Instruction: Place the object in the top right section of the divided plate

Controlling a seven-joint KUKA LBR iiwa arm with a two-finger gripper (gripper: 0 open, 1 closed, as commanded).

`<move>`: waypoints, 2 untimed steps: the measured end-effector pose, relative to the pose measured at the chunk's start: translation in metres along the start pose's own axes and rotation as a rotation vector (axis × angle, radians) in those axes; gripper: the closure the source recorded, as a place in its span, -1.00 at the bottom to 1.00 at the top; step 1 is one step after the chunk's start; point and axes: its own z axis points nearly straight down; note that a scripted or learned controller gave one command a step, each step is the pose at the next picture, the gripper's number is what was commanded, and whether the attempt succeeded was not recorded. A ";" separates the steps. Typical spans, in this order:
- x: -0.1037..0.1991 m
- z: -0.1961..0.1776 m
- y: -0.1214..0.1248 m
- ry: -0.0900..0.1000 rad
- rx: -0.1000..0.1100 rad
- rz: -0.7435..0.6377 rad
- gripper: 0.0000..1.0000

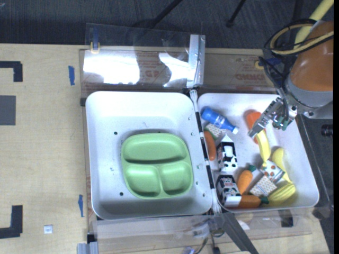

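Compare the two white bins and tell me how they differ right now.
The left bin holds a single green divided plate, while the right bin holds a jumble of small toys, among them a blue bottle and a banana. The arm's end effector hangs over the right bin; the left bin has no arm above it. Both are shallow, white and set side by side.

Single fixed overhead camera, slanted down, both bins [100, 142] framed

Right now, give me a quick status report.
Gripper over right white bin, above orange toy. Green divided plastic plate in left white bin. Nothing blocking plate.
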 end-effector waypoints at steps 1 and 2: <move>0.045 0.104 -0.034 0.001 0.000 0.139 1.00; 0.099 0.026 0.083 0.003 0.001 0.171 1.00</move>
